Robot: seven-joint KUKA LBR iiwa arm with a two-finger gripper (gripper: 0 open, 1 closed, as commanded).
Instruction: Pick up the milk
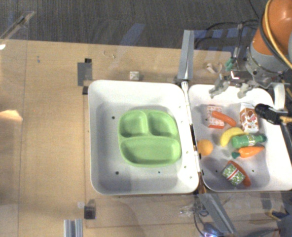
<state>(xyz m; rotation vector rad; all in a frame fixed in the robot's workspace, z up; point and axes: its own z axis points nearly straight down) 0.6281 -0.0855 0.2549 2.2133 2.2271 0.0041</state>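
Observation:
The milk (pixel 248 118) is a small white carton with red print, standing in the right bin (pixel 279 181) near its far right side. My gripper (pixel 231 88) hovers over the bin's far edge, up and to the left of the carton and apart from it. Its two grey fingers (pixel 217 88) are spread open with nothing between them.
Around the milk lie a carrot (pixel 221 117) on a white packet, a banana (pixel 230 135), a green bottle (pixel 248 140), a second carrot (pixel 250 152), an orange (pixel 205 147) and a red-green packet (pixel 236 174). A green divided plate (pixel 149 136) sits in the left bin (pixel 101 132).

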